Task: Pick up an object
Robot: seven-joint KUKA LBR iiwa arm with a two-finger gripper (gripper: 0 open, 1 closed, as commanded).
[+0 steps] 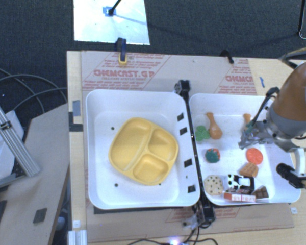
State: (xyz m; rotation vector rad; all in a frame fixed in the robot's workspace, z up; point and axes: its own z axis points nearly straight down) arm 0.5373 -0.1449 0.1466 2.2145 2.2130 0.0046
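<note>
step: looks like the approach, nothing lifted yet. The gripper (248,137) hangs low over the right bin (229,102), just above the orange-red disc (254,156) in the picture.
hand: honestly can't tell if it's spread or pressed together; it's a dark little tangle under the wrist, and I see nothing between the tips.
landmark: going with the orange-red disc, since it's the nearest thing.
candidates: tan wedge (248,170) just below the disc, teal-and-red ball (212,155) well off to its left, drumstick (213,126) up and to the left, green piece (202,133) beside that, cookie (212,185) and black-and-white toy (239,182) lower left.
other bin: yellow divided plate (144,150), far left of the disc, not really in play.
next move: my guess is it needs to drop straight onto one piece and close squarely; the disc looks flat, so it could slip.
</note>
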